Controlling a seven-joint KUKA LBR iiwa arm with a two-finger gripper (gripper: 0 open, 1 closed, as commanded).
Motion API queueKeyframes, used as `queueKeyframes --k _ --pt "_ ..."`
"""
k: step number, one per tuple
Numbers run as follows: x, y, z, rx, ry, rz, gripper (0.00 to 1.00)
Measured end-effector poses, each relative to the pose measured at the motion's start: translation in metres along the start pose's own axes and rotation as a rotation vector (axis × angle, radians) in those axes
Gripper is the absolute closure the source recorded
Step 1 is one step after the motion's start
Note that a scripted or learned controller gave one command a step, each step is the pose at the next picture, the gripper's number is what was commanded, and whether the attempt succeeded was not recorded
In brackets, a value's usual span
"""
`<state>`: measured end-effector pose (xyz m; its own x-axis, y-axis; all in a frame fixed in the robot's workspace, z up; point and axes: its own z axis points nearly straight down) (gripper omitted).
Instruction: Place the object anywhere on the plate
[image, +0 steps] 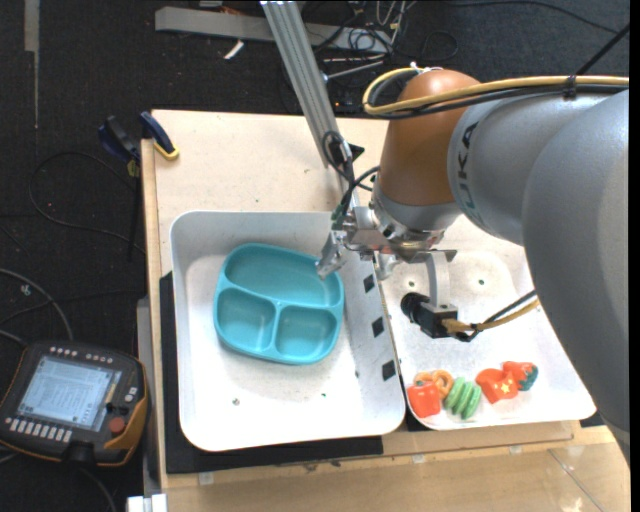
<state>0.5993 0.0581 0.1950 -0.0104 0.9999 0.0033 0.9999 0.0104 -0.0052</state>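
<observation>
While the arm (520, 150) reaches in from the right, its hand (352, 255) sits low over the divider between the two white bins, at the upper right edge of the teal plate (277, 317). One finger (329, 258) touches or nearly touches the plate rim; whether the fingers are apart or together, cannot tell, and nothing is visibly between them. Plate: three compartments, lying flat in the left bin (200, 400). Right bin (500, 280) holds the toy food items in a row along its near edge: a red and orange piece (428, 392), a green piece (462, 397) just beside it, and a red piece with a teal end (506, 380). All are well apart from the plate. A teach pendant (70, 400) rests off the surface at left.
</observation>
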Motion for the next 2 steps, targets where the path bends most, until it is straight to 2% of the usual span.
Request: queueKeyframes --k 1,2 --pt "0.048 0.058 0.101 -0.013 -0.006 0.005 0.0" --pt "0.105 0.055 0.095 -0.004 -0.013 0.016 0.0"
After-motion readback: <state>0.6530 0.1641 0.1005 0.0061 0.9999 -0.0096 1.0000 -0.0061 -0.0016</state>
